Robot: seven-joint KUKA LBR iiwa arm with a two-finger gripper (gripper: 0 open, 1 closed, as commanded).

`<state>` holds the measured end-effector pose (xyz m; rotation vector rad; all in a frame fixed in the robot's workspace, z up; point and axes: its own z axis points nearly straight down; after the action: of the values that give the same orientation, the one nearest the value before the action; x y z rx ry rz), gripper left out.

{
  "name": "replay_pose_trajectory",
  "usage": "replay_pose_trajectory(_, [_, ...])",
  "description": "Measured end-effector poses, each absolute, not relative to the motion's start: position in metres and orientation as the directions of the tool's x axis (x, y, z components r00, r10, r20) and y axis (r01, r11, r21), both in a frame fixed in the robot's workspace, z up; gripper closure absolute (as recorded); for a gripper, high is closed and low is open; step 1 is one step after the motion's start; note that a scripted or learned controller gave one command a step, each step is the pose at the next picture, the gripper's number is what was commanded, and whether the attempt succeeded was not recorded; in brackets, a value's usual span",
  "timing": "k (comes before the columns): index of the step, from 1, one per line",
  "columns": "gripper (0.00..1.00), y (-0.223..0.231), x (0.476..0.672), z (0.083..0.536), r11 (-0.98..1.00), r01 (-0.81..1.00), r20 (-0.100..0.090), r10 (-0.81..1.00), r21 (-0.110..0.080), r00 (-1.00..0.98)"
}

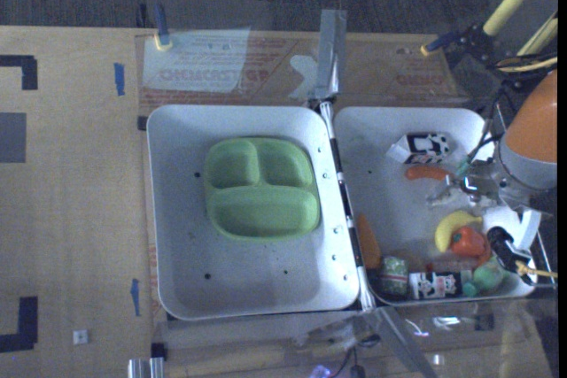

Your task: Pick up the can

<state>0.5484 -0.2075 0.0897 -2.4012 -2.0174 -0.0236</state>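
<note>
The 2 shallow white bins sit side by side, walls touching. In the left white bin [177, 217], a green moulded 3-section plate [262, 188] lies at the middle with bare floor all round it.

In the right white bin [376, 137], the far-left part and the centre are bare, while the near wall is crowded. The small round can with a green mottled label [393, 267] lies in the near-left corner. It sits close against the near wall, just beside a slim orange carrot [368, 242] along the left wall. A black-and-white box with a red patch [433, 284] lies on its other side. A yellow banana [450, 227] lies near, further in.

The grey metal gripper [457, 184] hovers over the right side of this bin, well apart from the can, just beside a red-orange stick-shaped piece [424, 174]. I cannot tell how wide the claw stands, and nothing is visibly held.
</note>
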Motion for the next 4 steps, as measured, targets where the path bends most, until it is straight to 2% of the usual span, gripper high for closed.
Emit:
replay_pose_trajectory(1, [1.0, -0.21, 0.548, 0.098, -0.174, 0.985, 0.007, 0.985, 0.008, 0.174])
replay_pose_trajectory(2, [1.0, -0.21, 0.659, 0.275, -0.273, 0.962, -0.001, 0.962, 0.003, 0.273])
replay_pose_trajectory(3, [1.0, -0.188, 0.664, 0.415, -0.193, 0.981, -0.002, 0.981, 0.004, 0.193])
replay_pose_trajectory(4, [1.0, -0.185, 0.666, 0.426, -0.188, 0.982, -0.004, 0.982, 0.007, 0.188])
